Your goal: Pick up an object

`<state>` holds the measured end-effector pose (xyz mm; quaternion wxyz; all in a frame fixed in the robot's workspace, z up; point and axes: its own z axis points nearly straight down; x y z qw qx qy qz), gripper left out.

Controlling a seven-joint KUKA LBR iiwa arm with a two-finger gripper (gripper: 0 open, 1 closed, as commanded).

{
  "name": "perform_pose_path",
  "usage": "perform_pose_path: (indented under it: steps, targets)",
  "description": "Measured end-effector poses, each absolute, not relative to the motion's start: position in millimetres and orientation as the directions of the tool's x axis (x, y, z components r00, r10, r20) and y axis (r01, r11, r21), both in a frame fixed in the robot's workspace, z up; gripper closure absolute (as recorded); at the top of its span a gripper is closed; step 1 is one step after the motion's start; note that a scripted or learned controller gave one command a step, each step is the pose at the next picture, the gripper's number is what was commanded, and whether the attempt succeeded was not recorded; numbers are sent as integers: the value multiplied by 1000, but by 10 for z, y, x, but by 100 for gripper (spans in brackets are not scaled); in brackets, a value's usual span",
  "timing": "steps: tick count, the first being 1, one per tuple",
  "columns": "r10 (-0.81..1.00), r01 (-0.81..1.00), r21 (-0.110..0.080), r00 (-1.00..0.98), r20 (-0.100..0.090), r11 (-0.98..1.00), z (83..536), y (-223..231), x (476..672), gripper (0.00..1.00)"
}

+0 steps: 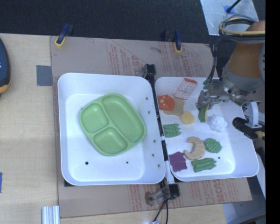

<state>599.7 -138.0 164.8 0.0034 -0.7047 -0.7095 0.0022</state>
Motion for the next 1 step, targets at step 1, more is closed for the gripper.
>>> perform_pose_path:
  steps: [1]
  targets:
    - [1000,1000,-3,-12,3,12,1934,-662,5932,100]
